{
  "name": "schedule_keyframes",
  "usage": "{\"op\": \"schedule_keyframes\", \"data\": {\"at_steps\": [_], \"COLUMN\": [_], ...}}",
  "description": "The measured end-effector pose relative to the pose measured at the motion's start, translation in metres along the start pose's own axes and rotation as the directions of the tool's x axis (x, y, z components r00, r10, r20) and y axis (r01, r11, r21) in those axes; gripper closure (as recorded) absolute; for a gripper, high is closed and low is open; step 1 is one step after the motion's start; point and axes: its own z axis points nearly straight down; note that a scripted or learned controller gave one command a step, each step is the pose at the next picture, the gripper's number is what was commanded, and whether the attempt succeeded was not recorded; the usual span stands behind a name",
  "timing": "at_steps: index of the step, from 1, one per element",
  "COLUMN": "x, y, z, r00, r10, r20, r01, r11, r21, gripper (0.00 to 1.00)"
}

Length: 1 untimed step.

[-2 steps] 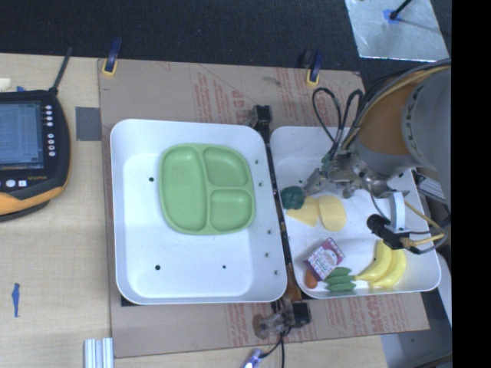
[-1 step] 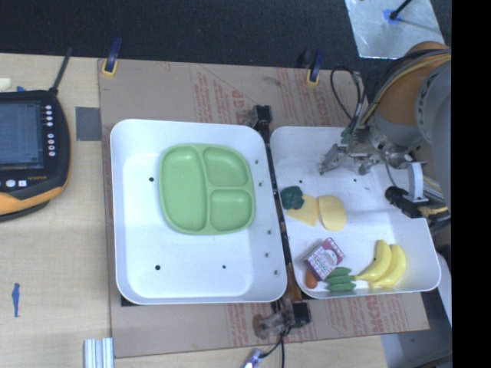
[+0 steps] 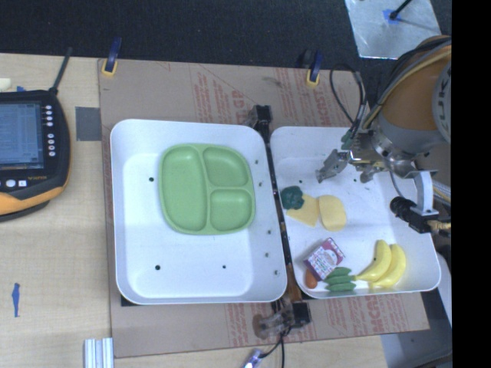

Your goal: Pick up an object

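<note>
The right bin (image 3: 307, 148) holds several toy foods. A dark green broccoli piece (image 3: 291, 198) lies beside two pale yellow cheese pieces (image 3: 332, 212). At the front are a red packet (image 3: 324, 257), a green pea pod (image 3: 340, 280) and yellow bananas (image 3: 386, 264). My gripper (image 3: 350, 170) hangs over the back of this bin, up and to the right of the cheese. Its two fingers (image 3: 331, 166) are spread open with nothing between them.
The left bin (image 3: 138, 267) carries a light green divided plate (image 3: 207, 188). A teach pendant (image 3: 27, 152) lies on the bench at far left. The grey and orange arm (image 3: 418, 98) covers the right bin's back right corner. Clamps and cables sit along the bins' shared edge.
</note>
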Motion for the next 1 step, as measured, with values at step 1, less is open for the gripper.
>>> {"op": "schedule_keyframes", "data": {"at_steps": [1], "x": [-0.0005], "y": [-0.0343], "z": [0.0837], "r00": [1.0], "r10": [0.0], "r20": [0.002], "r01": [0.0], "r11": [1.0], "r21": [0.004], "gripper": [0.0]}}
